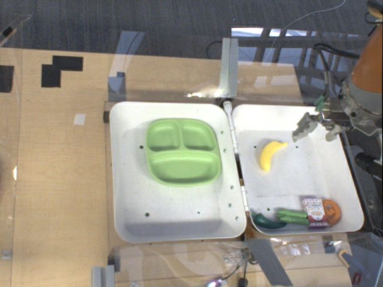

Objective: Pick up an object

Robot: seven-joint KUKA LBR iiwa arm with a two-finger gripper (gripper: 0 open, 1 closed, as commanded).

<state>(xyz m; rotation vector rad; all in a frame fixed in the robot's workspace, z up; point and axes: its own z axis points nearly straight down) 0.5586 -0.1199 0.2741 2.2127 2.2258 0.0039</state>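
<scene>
A yellow banana (pixel 270 154) lies in the middle of the right bin (pixel 335 178). Along that bin's front wall rest a green and teal vegetable-like toy (pixel 281 217) and an orange round item with a printed label (pixel 320 211). My gripper (pixel 317 128) hovers over the right bin's back right area, to the right of and slightly behind the banana. Its two fingers stand spread apart, open, with nothing between them. The grey arm with its orange band (pixel 366 70) comes in from the right.
The left bin (pixel 128 160) holds a green divided plate (pixel 182 150) in its middle. A metal divider (pixel 234 154) runs between the bins. Cables and metal frame parts crowd the back right behind the right bin.
</scene>
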